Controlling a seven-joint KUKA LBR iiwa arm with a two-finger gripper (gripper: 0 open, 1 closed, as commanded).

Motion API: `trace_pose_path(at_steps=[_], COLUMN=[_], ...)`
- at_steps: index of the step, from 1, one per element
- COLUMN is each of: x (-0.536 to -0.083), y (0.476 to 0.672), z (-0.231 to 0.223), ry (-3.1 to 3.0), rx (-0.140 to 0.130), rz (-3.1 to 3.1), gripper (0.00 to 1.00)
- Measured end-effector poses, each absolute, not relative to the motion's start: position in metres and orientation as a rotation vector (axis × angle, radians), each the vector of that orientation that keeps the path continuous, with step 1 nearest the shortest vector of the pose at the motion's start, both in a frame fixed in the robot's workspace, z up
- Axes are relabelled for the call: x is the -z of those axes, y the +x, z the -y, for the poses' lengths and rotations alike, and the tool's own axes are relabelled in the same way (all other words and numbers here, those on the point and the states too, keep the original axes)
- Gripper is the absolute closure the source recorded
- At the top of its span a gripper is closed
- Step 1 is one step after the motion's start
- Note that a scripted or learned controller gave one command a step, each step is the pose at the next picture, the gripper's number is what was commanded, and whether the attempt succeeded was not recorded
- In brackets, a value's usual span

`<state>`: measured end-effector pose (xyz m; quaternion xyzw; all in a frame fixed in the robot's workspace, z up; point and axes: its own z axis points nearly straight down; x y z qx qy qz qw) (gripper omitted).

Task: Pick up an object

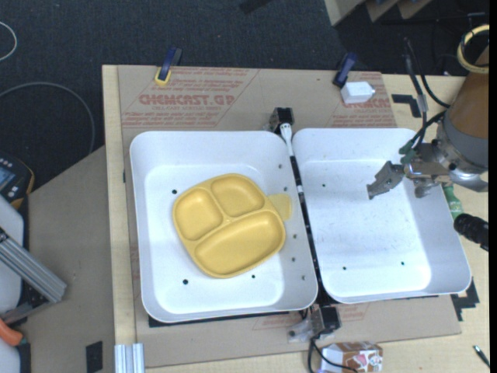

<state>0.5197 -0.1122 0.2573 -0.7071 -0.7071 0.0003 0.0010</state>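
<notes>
With our gripper (386, 182) spread and unladen at right of frame, we should cross left and pinch the yellow tray (227, 224) by its rim.

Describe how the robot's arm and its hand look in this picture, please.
The arm is grey with a broad orange-brown band above the wrist. Black cables run along it. The hand is small, grey metal, with dark angular fingers on a silvery mounting block.
</notes>
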Motion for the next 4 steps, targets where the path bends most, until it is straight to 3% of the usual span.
trace_pose_path(at_steps=[1, 2, 3, 4], x=[-0.382, -0.442, -0.448, -0.432], y=[0.487, 0.48, 0.48, 0.479], z=[0.037, -0.033, -0.029, -0.086], ry=[-2.216, -2.214, -2.223, -2.214], rx=[0.019, 0.014, 0.006, -0.005], rz=[2.239, 2.236, 2.226, 2.224], gripper=[0.0, 0.0, 1.0, 1.0])
